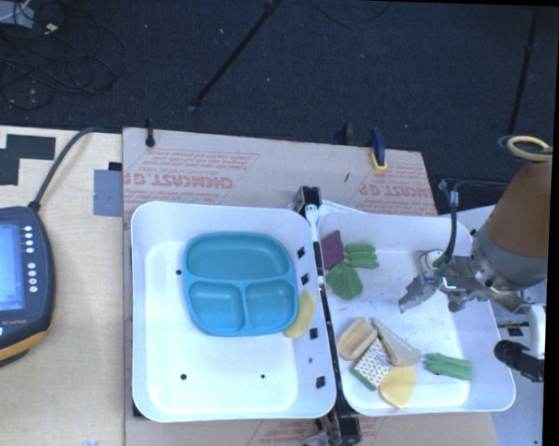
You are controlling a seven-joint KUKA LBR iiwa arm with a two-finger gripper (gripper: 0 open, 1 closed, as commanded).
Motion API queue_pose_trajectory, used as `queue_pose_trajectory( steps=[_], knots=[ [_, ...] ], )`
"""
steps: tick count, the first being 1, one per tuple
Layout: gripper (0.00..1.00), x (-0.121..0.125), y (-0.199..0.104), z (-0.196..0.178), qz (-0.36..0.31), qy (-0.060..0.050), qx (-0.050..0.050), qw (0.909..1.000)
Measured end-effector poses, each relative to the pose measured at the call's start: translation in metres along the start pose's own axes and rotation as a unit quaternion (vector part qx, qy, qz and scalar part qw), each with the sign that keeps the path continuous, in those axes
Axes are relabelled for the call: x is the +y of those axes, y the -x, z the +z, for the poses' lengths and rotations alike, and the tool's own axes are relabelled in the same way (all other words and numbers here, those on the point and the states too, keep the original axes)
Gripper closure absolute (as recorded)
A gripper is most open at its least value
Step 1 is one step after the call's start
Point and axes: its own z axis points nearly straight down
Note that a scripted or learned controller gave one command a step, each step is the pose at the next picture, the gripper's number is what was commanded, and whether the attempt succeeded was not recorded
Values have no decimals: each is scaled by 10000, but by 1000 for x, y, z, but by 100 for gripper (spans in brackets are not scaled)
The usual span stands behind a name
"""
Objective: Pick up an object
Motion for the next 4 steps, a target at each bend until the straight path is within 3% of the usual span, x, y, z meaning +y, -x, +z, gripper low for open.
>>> queue_pose_trajectory(
  steps=[1, 2, 3, 4],
  knots=[
    [0, -19, -61, 86, -19, -27, 14, 10000],
    [0, 33, -37, 97, -22, 47, 10, 10000],
    [0, 62, -60, 97, -7, 75, -18, 10000],
    [0, 108, -29, 95, -12, 26, -14, 10000]
  ],
)
